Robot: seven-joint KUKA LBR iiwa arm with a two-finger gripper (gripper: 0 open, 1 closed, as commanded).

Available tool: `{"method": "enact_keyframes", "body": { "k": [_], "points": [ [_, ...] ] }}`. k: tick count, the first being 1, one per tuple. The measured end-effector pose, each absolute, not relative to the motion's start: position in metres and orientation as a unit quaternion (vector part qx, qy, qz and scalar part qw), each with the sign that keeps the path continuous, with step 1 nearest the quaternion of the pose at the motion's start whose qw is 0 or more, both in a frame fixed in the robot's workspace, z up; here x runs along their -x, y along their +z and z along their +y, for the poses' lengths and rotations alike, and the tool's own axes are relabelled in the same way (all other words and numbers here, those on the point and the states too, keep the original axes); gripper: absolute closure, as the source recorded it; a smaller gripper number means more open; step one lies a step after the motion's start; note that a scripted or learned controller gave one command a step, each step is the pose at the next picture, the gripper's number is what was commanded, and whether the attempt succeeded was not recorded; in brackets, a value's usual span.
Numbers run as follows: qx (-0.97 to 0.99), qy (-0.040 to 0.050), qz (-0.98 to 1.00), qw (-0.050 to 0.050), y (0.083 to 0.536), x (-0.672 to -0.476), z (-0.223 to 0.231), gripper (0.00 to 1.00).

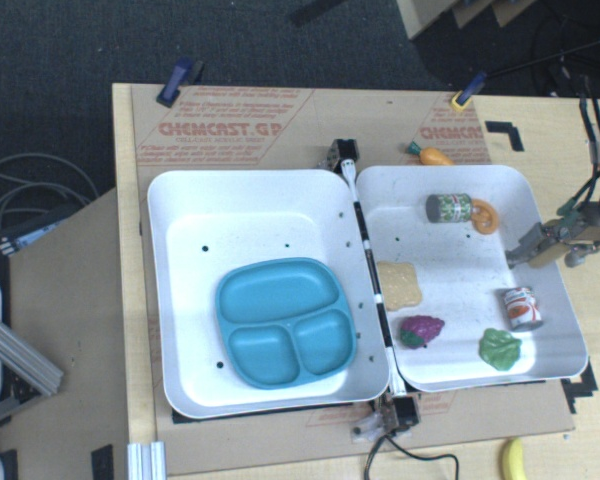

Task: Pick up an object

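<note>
White bins, gripper at the right rim, nothing lifted yet

White plastic takes up most of the bench (130, 268). Nearest the camera, at the lower edge of the frame, a yellow banana tip (513, 460) lies outside the bins.

Just above it, the right bin (555, 363) holds six loose things. Along its lower part lie one green leafy piece (499, 349), one purple piece (420, 329) and one small red-and-white can (521, 307). Higher up is one tan slice (400, 284) against the divider. Near the top are one grey-green can (448, 208) on its side and one orange ring (484, 217) touching it.

The left bin (180, 198) holds a single blue compartment tray (283, 320).

The gripper (560, 243) sits at the right edge of the frame, over the right bin's rim and above the red-and-white can. Whether its fingers are wide or narrow I cannot tell; nothing shows between them.

I judge this as the approach step. The next move calls for settling on one thing, probably the nearby can, centring over it and descending.

Farthest off, at the top, one orange carrot-like toy (433, 154) rests on the bench beyond the bin.
</note>
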State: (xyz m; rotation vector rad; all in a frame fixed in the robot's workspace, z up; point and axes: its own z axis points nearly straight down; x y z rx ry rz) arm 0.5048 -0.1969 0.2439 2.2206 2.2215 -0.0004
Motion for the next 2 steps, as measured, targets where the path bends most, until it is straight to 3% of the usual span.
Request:
{"method": "enact_keyframes", "body": {
  "k": [1,2],
  "points": [
    [-0.707,0.0006,0.707,0.0,0.097,-0.504,-0.221,0.0],
    [-0.707,0.001,0.707,0.003,0.108,-0.505,-0.221,1.0]
  ]
}}
